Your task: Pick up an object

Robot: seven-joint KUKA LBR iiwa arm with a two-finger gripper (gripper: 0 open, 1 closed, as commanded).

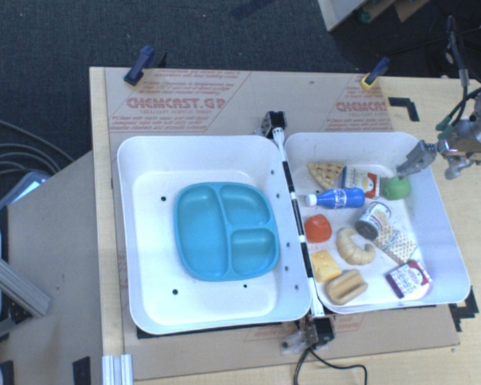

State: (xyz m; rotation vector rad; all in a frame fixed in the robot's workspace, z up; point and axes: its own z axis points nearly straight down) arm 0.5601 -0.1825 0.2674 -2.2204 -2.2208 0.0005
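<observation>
Hovering beside the small round green ball [398, 188], ready for a pick, the grey two-finger gripper [413, 161]; whether it is parted or closed, I cannot tell.

A sky-blue divided plastic plate [225, 231] lies in the white left bin [136, 215]; a green ball [398, 188] and a blue bottle [339, 198] lie in the white right bin [441, 231].

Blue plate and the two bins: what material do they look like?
Blue plate: looks like moulded plastic, matte turquoise, with smooth rounded compartment ridges. Left bin and right bin: likely thin formed plastic, white, slightly glossy, with soft rolled rims. Not certain from look alone.
</observation>
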